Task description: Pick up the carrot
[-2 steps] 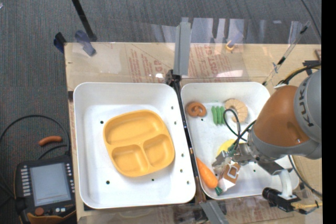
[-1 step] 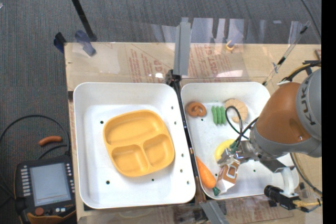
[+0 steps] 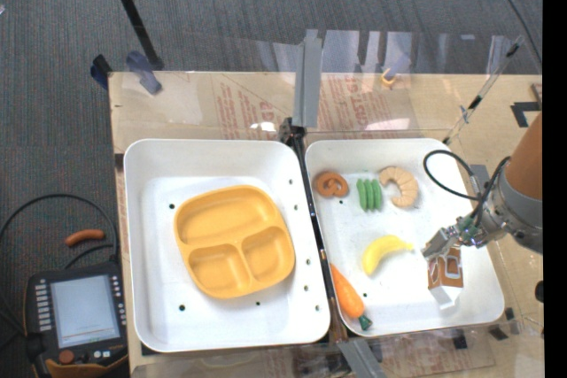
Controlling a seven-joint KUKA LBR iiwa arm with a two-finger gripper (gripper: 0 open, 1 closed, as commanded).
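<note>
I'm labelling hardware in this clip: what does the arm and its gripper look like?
The arm is grey, with an orange band above the wrist at the frame's right edge. A black cable loops from it over the right bin. The gripper is small, metallic grey, with dark wiring bunched behind it.

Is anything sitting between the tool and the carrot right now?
The banana lies just above the straight line from the tool to the carrot, which rests against the right bin's left wall. The bin floor directly between them looks bare.
</note>
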